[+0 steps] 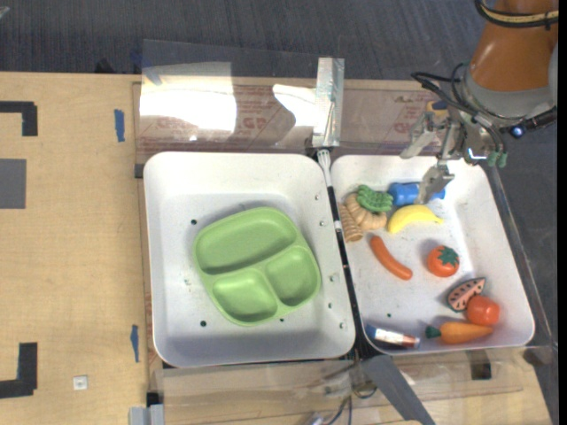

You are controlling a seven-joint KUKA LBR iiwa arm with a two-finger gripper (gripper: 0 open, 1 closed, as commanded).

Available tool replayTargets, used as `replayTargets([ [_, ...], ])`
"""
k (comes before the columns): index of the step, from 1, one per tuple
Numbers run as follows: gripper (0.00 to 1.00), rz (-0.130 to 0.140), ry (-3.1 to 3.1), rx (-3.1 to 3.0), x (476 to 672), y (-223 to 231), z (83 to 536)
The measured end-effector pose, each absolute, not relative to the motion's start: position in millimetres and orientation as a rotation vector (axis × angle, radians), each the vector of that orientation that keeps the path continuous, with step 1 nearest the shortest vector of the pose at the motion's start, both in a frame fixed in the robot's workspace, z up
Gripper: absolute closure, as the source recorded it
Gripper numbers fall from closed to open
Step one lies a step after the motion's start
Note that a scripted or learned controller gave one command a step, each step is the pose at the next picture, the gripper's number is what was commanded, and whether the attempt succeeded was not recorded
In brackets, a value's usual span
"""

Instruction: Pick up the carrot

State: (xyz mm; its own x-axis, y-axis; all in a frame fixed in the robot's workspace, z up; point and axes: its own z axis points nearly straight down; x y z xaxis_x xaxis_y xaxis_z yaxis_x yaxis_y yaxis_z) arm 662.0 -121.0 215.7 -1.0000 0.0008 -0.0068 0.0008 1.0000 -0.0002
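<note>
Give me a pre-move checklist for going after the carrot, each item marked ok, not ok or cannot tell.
1. Carrot in sight, lying near the front edge of the right bin: ok.
2. Gripper above the carrot: not ok, it hangs at the bin's far side over the blue block.
3. Carrot free of neighbours: not ok, the red tomato sits close against it.
4. Fingers ready to close: cannot tell.
5. Carrot clear of the bin wall: cannot tell, it lies near the front rim.
</note>
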Motion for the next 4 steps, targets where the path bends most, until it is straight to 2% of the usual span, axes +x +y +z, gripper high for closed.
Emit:
replayTargets([
  [1, 0.0, 0.005, 3.139, -0.008, 611.9, -54, 185],
  [2, 0.0, 0.001, 3.105, -0.468, 591.3, -106, 129],
  [3, 0.0, 0.0, 3.104, -0.44, 577.5, -101, 160],
  [4, 0.0, 0.001, 3.129, -0.189, 580.3, -121, 152],
])
